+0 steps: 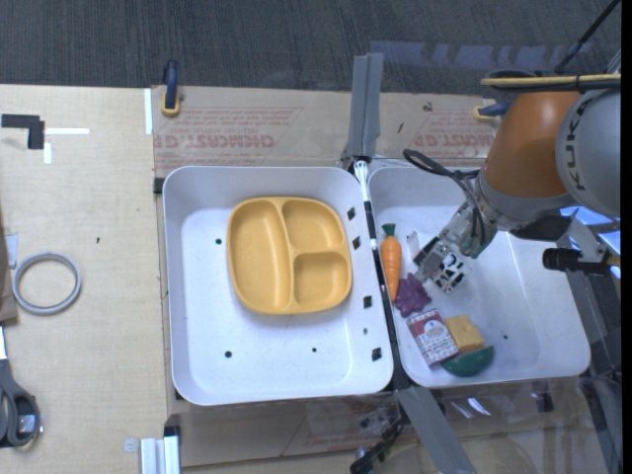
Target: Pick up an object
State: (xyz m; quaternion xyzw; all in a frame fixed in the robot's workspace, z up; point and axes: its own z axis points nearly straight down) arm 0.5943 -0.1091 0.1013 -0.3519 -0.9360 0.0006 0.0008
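my jaws [446, 265] hover low in the right white bin [533, 349], near the orange plastic carrot [391, 257]; their opening i cannot tell. nothing visibly grasped yet.

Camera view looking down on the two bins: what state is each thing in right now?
Gripper: low in the right bin, above the toys.
Yellow divided plate: flat in the left bin, compartments bare.
Carrot: lying lengthwise by the right bin's left wall.
Purple piece: lying beside the carrot.
Red packet: lying flat.
Yellow block: resting against the packet.
Green piece: partly under the block.
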